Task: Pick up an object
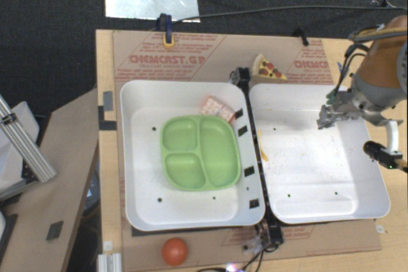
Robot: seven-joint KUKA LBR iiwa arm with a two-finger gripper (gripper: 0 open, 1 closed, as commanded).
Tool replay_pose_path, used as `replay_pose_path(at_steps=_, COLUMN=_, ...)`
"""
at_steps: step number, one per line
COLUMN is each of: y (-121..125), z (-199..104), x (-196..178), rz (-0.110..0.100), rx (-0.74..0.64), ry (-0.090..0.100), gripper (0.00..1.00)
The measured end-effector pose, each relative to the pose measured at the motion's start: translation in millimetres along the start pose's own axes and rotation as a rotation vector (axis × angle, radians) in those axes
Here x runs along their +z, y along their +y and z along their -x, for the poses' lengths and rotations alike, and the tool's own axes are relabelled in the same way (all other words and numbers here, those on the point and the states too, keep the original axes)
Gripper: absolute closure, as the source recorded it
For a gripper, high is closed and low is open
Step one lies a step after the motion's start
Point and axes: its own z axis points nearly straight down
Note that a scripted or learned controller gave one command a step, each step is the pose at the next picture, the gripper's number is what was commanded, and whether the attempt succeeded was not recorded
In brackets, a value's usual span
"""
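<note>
A: Where's the gripper (326,116)?
B: Over the right bin (357,200), near its back edge. I can't tell whether it holds anything.
A: And things to pick?
B: Well to its left, a green divided plate (199,153) in the left bin (143,200), a pink packet (218,107) touching the plate's back rim.

The right bin (319,162) has a wide bare floor, and only a thin yellow strip (263,151) lies near its left wall, so there is much room to come down there. In the left bin (137,156) the green plate (199,152) covers most of the middle, and a pink packet (218,108) touches its far edge, leaving free only the near-left strips. The arm (376,83) itself hangs over the right bin's far right corner.
</note>
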Motion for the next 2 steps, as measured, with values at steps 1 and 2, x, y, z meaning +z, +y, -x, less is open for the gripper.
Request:
replay_pose_path(at_steps=1, y=4, z=-6, x=-44, rz=-0.002, rx=-0.001, ry=0.0, gripper=1.0)
replay_pose_path(at_steps=2, y=5, z=-6, x=-77, rz=-0.001, rx=-0.001, ry=0.0, gripper=1.0)
